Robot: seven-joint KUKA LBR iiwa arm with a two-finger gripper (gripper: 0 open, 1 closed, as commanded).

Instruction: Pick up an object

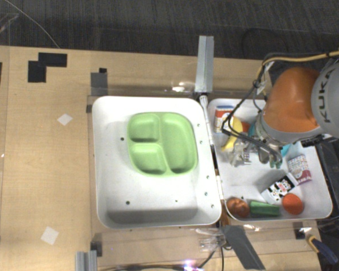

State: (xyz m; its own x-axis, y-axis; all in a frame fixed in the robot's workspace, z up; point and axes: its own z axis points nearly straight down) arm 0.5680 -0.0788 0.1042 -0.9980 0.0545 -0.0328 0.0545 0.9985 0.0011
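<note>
- The arm (294, 103) reaches in over the right bin (322, 208), with its orange band above the wrist.
- The gripper (254, 151) hangs low over the upper middle of that bin, amid cables and metal parts.
- Jaw state: cannot be determined. The wrist covers the tips from above, and no object is visible in them.
- Candidate objects all lie in the right bin:
  - a yellow item (230, 141), possibly a banana, just beside the gripper on its left;
  - a red-and-white carton (222, 117) near the bin's top left corner;
  - a small pink-labelled packet (300, 168) to the right;
  - a black-and-white patterned box (278, 188) below the gripper;
  - an apple (237, 206), a green cylinder (264, 209) and a small orange-red ball (292, 203) in a row along the near wall.
- The left bin (110, 151) holds a green divided tray (161, 143).
- Progress, as a judgement: the approach is complete or nearly so. No grasp is confirmed and nothing is lifted.
- Remaining: close on one object, most likely the yellow item, and raise it off the bin floor.
</note>
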